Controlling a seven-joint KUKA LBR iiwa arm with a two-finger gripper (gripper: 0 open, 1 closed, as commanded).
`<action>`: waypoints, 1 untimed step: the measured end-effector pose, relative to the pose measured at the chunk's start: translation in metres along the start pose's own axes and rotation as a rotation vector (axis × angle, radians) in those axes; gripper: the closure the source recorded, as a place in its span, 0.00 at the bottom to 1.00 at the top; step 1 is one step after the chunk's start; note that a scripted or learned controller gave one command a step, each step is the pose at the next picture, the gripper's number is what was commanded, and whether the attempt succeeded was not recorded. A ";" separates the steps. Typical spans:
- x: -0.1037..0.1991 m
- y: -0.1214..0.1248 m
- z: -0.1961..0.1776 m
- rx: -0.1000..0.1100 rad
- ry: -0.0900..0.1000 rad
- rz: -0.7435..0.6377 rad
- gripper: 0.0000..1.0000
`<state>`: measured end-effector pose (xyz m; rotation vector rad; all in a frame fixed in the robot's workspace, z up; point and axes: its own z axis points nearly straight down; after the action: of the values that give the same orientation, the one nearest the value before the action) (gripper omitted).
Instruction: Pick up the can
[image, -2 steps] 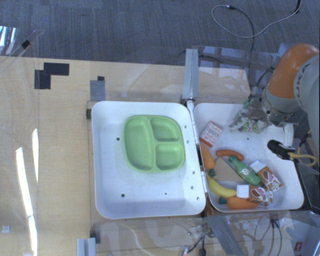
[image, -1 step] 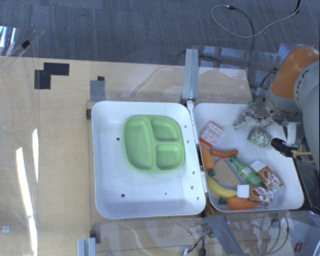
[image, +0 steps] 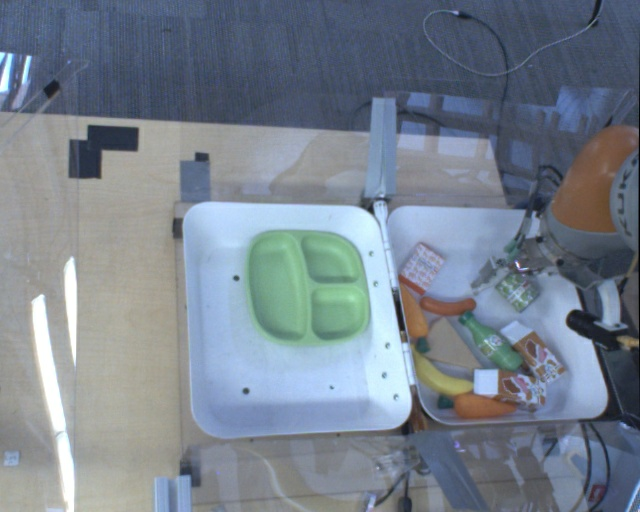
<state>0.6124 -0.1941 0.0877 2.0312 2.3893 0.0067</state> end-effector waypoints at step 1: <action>0.000 0.003 -0.013 -0.008 -0.002 0.000 1.00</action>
<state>0.6150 -0.1936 0.1002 2.0270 2.3848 0.0143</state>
